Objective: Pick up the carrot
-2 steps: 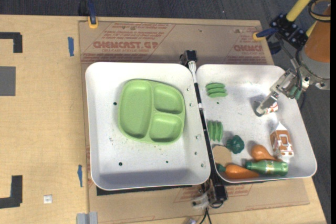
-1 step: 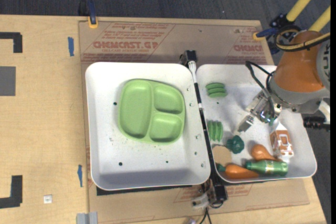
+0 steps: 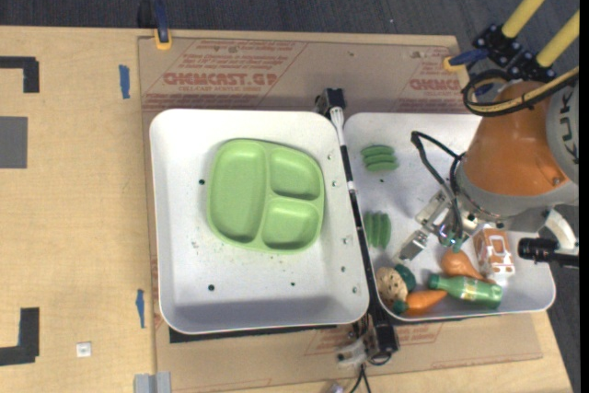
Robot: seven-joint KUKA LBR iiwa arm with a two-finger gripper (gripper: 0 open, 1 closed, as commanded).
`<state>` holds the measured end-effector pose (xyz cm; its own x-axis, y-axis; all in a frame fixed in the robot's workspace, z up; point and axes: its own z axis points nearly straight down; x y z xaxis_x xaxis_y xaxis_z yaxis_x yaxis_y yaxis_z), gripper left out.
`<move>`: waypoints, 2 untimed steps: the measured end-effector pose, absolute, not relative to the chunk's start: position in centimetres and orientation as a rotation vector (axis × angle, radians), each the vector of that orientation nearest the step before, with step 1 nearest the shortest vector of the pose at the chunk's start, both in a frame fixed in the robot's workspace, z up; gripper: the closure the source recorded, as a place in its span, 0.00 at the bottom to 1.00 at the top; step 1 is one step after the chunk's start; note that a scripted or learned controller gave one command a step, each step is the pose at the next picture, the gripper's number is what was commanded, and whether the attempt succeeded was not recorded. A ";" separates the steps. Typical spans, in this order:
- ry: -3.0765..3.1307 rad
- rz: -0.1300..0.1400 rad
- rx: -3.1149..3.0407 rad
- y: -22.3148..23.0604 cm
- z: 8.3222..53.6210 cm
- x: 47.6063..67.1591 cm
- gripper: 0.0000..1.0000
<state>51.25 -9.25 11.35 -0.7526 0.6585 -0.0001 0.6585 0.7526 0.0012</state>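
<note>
Carrot (image 3: 425,299): prob. light, stiff, slick plastic; grip it mid-body. End effector (image 3: 425,233) spread, nothing held, hovering above-left.

Glossy plastic-looking carrot (image 3: 425,299), smooth white bins (image 3: 175,198), perhaps matt green plate (image 3: 241,189)

This looks like a robotics lab or test bench, not a home. A grey industrial arm (image 3: 529,152) with an orange band reaches over a plywood bench top (image 3: 74,198) marked with black tape squares and bits of blue tape. Two shallow white bins (image 3: 175,198) sit side by side on a brown protective sheet (image 3: 276,69) printed with a maker's name and held by clamps. Loose cables (image 3: 433,156) run about. The food in the right bin seems to be plastic toys (image 3: 442,285), and a green divided plate (image 3: 267,193) lies in the left one.
</note>
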 end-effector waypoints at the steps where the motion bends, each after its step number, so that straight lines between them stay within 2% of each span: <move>1: 2.942 0.001 1.101 -9.5 13.7 48.0 0.00; 2: 3.003 0.003 0.868 -10.6 9.1 48.5 0.00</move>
